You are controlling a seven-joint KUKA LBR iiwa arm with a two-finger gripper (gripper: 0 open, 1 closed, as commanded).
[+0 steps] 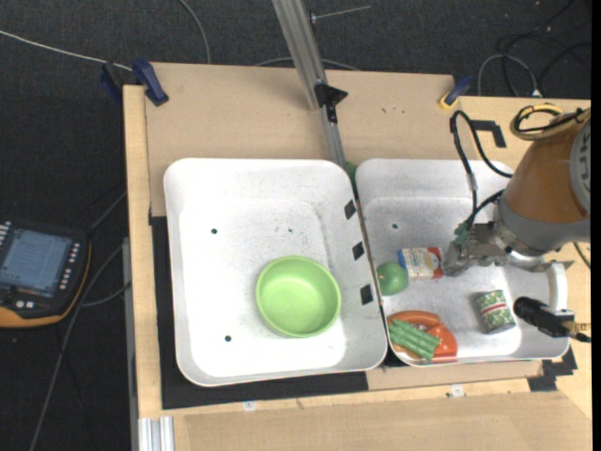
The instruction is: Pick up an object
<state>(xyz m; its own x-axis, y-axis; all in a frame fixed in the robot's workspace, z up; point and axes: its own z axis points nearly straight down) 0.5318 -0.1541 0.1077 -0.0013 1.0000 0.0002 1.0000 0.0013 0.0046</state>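
Setting: 2 shallow white bins sat side by side on a tan bench, seen from above at a slant.
Left bin (pixel 197 195): it held 1 lime-green bowl (pixel 298 296), upright, toward its lower right part.
Right bin (pixel 413 181): it held 4 small objects, all in its lower half.
Small carton: a white carton with red and yellow print (pixel 418 262) lay near the middle of the right bin, just left of the gripper.
Green ball: a round green object (pixel 392 277) rested against the bin's left wall, touching or nearly touching the carton's left end.
Green can: a short can with a green patterned label (pixel 494 311) lay tilted toward the bin's lower right, apart from the carton.
Red dish: a red dish-like object with green vegetable shapes on it (pixel 422 336) sat at the bin's front edge, below the ball.
Arm: the grey arm with its orange band (pixel 545 181) reached in from the right, over the right bin.
Gripper (pixel 460 252): it hung low just right of the carton; whether its tips were spread or closed could not be told, and nothing was visibly between them.
Obstructions: a black cable (pixel 467 172) looped down beside the wrist, and a metal pole (pixel 300 40) crossed the top of the bench toward the gap between the bins.
Surroundings: a handheld control pendant (pixel 38 271) lay on the dark floor, left of the bench.
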